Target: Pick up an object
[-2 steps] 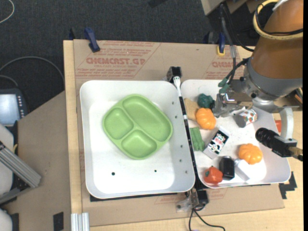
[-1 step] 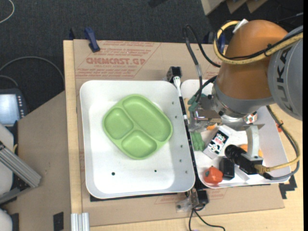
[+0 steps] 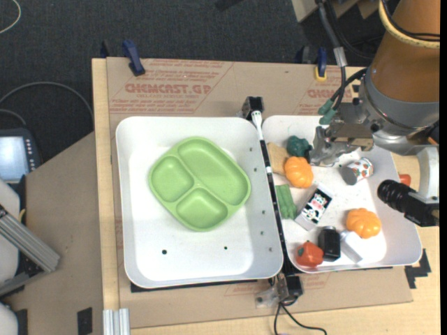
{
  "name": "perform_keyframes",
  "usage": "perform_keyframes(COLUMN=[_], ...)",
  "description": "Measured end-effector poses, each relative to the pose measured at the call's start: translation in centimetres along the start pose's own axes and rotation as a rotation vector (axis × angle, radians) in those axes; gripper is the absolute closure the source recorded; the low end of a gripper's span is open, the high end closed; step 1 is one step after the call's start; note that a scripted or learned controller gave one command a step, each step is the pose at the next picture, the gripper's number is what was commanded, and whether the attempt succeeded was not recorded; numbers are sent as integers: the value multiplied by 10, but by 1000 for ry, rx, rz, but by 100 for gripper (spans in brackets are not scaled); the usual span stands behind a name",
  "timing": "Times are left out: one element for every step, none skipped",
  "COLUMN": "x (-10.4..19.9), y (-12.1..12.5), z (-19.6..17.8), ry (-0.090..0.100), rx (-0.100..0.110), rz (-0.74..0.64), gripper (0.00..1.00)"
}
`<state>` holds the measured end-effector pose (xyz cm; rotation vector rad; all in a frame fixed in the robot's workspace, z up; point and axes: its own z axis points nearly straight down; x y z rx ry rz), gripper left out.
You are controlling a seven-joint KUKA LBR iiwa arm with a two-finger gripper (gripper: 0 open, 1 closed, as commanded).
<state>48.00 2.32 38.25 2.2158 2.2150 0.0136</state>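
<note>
Dark grey carpet [image 3: 56,19] across the far side, crossed by thin looping cables [image 3: 42,93]. Brown board counter [image 3: 188,82] printed with red lettering, held by blue clamps [image 3: 133,58] along the far edge. Lit screen [image 3: 12,155] at far left.

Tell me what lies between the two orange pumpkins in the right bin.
In the camera view, a small black-and-white box lies between the upper orange pumpkin and the lower orange pumpkin, on the right bin floor.
</note>
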Motion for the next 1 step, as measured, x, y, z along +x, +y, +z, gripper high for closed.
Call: perform_keyframes(x=[42], y=[0], z=[-39], ry=[1], rx=[5], rz=[-5], gripper=[100])
